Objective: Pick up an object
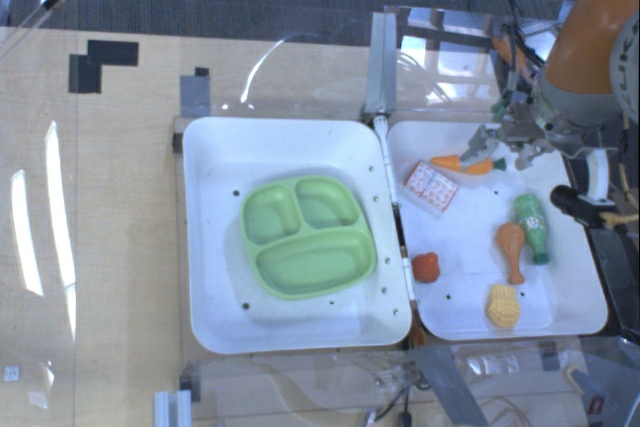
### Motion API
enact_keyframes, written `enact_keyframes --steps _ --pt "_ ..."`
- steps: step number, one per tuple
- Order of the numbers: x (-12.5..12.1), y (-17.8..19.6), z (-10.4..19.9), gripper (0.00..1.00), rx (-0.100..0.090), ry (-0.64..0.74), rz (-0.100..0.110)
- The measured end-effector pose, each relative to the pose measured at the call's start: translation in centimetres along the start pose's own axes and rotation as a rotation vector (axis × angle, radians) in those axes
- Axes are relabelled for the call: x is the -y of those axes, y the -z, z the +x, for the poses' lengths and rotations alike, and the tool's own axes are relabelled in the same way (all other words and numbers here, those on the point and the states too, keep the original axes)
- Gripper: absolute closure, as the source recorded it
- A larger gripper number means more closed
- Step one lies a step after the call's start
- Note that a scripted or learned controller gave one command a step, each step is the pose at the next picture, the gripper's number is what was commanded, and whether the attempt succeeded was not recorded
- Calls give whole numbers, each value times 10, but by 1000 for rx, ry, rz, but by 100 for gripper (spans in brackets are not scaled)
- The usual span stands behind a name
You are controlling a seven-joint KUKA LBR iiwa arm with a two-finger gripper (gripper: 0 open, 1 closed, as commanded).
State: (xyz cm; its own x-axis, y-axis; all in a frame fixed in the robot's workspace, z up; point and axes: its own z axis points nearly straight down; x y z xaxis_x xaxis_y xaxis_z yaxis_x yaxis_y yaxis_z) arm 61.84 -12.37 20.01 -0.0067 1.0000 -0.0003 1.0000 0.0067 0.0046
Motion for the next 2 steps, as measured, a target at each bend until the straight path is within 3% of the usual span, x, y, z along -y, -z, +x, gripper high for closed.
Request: enact_keyframes --steps 1,2 --pt "-36 -97 -8 0 4 73 -16" --pt "-51 -104 -50 0 -15 126 18"
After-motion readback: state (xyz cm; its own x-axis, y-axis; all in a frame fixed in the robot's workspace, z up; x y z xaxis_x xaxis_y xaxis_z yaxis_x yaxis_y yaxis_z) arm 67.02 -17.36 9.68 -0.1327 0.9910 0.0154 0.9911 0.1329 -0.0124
